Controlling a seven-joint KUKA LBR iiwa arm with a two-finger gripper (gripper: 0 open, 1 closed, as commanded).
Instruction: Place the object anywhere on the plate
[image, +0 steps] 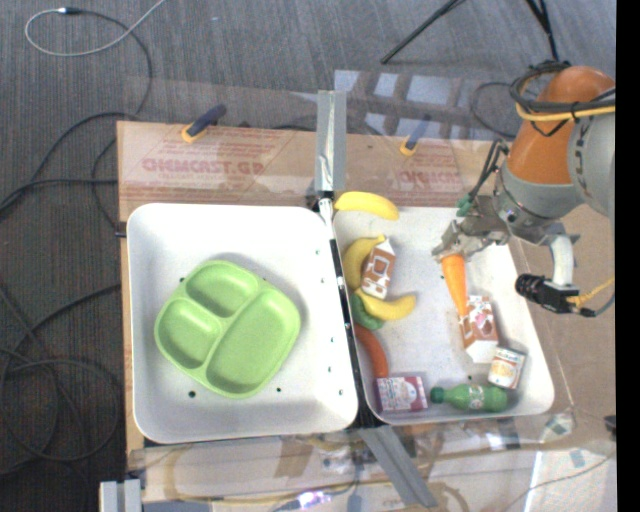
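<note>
A green plate (228, 327) with three compartments lies in the left white bin (160, 225). The right bin (430, 330) holds the loose items. My gripper (463, 240) hangs over the right bin's far right part, directly at the upper end of an orange carrot (456, 287) that lies lengthwise on the bin floor. The gripper's tip touches or nearly touches the carrot's top. The arm's orange band (558, 105) shows above it at the upper right.
The right bin also holds three bananas (366, 205) (357, 262) (391, 308), a small carton (378, 272), a red pepper (372, 350), a brown-and-white carton (478, 328), a small can (506, 367), a green bottle (472, 398) and a maroon pouch (402, 392). A ridge (340, 300) divides the bins.
</note>
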